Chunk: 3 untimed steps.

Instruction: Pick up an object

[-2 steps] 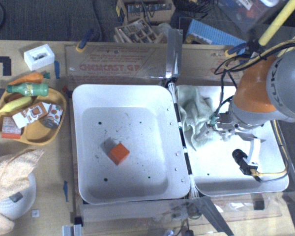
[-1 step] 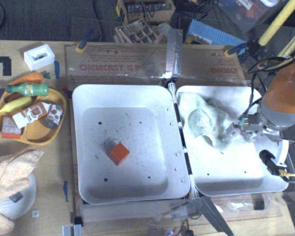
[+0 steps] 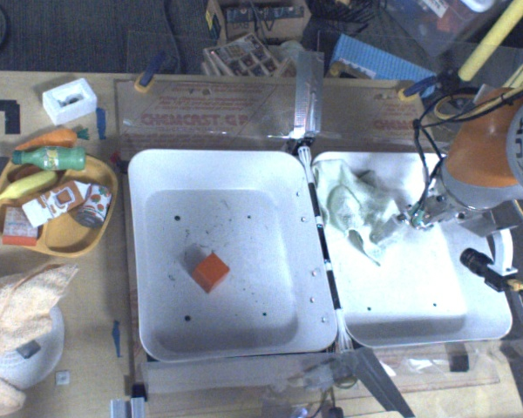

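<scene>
Gripper (image 3: pixel 399 225) sits low in the right bin (image 3: pixel 436 307), in the right half of the frame, its tip pressed against the edge of a pale green cloth (image 3: pixel 353 203) that lies crumpled in that bin's upper left corner. Whether it is spread or closed on the fabric I cannot tell; the metal tip blurs into the folds. Nothing looks lifted: the cloth lies flat on the bin floor. My judgement is that the pick is at the grasp stage, with closing and raising left to do. An orange block (image 3: pixel 212 272) rests alone near the middle of the left bin (image 3: pixel 157 177), well apart from the arm (image 3: pixel 484 159), untouched.
</scene>
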Motion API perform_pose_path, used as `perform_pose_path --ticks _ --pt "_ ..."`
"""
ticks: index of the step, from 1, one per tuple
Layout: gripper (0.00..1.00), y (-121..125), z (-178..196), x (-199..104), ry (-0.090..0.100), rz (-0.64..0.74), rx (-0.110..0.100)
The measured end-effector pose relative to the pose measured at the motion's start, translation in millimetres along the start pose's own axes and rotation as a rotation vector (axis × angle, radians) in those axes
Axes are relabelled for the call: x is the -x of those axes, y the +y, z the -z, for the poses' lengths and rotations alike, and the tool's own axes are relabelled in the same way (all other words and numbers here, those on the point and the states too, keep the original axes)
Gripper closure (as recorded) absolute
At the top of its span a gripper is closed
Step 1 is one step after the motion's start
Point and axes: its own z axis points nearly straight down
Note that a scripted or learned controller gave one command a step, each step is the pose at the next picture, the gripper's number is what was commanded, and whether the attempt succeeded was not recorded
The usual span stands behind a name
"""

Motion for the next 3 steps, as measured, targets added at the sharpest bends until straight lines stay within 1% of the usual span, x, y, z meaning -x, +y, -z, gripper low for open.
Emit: perform_pose_path --ticks 1,2,3 --pt "0.00 49.6 0.0 -39.4 0.003 0.025 0.001" --pt "0.00 49.5 0.0 -39.2 0.003 0.024 0.001" --pt "0.00 96.6 -1.9 -22.4 0.004 -0.105 -0.006"
